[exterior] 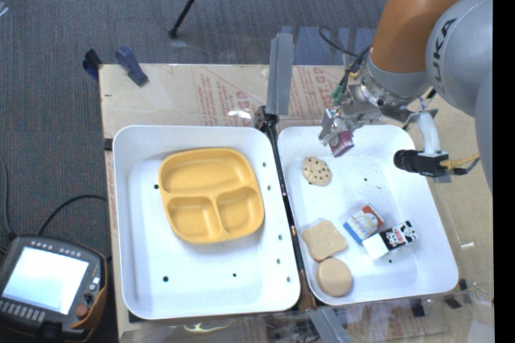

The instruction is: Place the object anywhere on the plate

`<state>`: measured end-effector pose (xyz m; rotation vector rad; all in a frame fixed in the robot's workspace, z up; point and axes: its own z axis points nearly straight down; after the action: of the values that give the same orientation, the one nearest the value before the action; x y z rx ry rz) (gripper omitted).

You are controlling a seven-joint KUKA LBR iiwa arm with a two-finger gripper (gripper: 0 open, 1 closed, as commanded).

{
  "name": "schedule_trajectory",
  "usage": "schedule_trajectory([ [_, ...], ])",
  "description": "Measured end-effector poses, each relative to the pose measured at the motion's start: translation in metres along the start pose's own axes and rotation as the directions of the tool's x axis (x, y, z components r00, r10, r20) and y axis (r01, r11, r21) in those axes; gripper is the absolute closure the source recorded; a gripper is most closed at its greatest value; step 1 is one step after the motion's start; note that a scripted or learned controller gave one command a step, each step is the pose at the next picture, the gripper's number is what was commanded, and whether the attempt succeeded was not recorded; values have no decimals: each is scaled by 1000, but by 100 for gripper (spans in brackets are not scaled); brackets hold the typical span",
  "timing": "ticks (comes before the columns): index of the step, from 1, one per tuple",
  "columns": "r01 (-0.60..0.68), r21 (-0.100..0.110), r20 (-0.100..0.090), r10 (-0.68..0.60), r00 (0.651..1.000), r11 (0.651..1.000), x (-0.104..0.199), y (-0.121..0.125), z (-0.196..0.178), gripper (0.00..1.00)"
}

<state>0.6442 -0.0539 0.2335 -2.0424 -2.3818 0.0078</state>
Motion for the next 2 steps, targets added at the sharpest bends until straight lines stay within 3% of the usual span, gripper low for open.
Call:
schedule_trajectory([
  [1, 58, 0, -2, -58, 998, 998, 96, -18, 1, 100],
  [2, 12, 4, 0, -12, 1000, 1000, 159, 4, 30, 100],
])
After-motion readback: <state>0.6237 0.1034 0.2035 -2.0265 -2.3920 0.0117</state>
